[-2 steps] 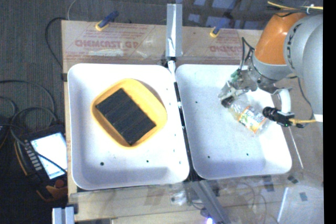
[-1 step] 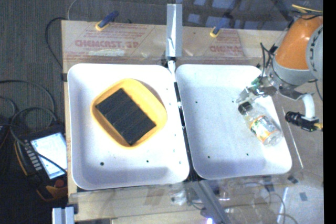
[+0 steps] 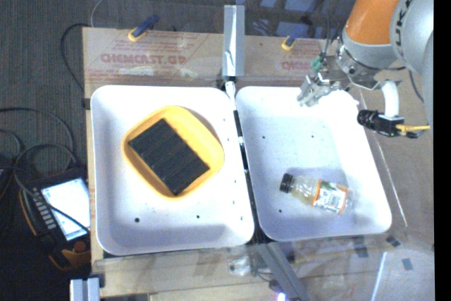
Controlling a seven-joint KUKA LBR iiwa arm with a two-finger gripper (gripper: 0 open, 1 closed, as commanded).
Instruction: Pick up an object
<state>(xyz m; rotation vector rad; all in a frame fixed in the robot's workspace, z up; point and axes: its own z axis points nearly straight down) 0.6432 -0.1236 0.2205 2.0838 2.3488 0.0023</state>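
Observation:
A small clear bottle (image 3: 316, 193) with a dark cap and an orange label lies on its side in the right bin (image 3: 275, 151), toward its front. In the left bin (image 3: 113, 116) sits a yellow dish with a black ridged pad (image 3: 170, 156) on it. My gripper (image 3: 311, 93) hangs over the back edge of the right bin, well behind the bottle. Nothing shows between its fingers, and their spacing is too small to read.
A metal divider post (image 3: 232, 46) stands between the bins at the back. Clamps (image 3: 143, 27) hold the board behind them. A tablet (image 3: 62, 204) and cables lie on the floor at the left.

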